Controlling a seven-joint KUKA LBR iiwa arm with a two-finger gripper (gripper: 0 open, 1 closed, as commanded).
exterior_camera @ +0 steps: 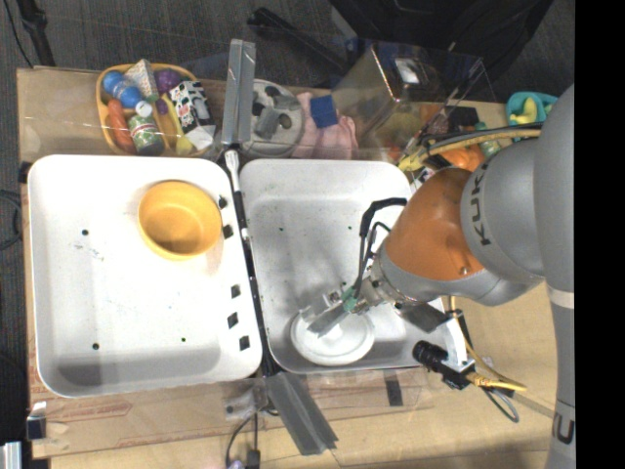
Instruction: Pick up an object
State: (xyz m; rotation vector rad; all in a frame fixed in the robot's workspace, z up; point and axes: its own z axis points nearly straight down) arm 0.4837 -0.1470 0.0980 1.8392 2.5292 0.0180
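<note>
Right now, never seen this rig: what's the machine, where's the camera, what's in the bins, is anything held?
The machine is a single robot arm, grey with an orange band, reaching in from the right. One fixed camera looks down at a slant on two shallow white bins side by side. The left bin holds a yellow bowl near its top edge. The right bin holds a white round dish near its bottom edge. The tool is low over that dish, at or just above its rim; whether it grips anything cannot be told. A yellow basket of small items and other clutter sit behind the bins.
</note>
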